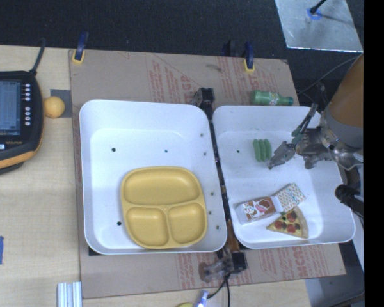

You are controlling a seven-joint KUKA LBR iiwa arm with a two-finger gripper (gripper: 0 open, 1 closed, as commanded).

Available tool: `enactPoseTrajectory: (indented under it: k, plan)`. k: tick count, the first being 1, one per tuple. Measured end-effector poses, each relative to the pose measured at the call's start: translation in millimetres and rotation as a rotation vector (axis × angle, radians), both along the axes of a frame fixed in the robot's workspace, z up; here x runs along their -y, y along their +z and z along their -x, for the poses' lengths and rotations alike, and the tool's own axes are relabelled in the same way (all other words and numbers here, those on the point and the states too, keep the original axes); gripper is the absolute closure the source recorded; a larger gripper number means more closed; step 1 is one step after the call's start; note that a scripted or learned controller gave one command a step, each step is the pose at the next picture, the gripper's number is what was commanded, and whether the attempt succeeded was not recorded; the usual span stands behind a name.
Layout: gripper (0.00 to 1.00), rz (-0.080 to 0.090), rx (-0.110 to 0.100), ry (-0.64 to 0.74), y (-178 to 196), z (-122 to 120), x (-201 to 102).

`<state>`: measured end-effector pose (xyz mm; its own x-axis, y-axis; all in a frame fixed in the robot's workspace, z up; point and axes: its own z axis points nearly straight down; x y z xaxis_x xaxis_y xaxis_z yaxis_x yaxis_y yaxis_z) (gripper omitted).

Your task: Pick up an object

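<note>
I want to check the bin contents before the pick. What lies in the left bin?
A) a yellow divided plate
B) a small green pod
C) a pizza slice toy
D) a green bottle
A: the yellow divided plate lies in the left bin, while the pizza slice and the small green pod lie in the right bin, and the green bottle lies outside both bins.

No lettering is sharp enough to read. The brown cardboard sheet under the bins bears faint red printed strips along its edges, too blurred to make out. The small white-and-red printed packet in the right bin shows a picture and marks, likewise illegible.
</note>
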<state>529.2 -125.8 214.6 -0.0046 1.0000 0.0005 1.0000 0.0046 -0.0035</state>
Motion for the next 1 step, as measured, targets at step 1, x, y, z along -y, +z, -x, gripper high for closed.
enactPoseTrajectory:
  k: [1]
  plan:
    - [0.00,0.001,-0.003,0.001,-121.1,-76.3,17.1]
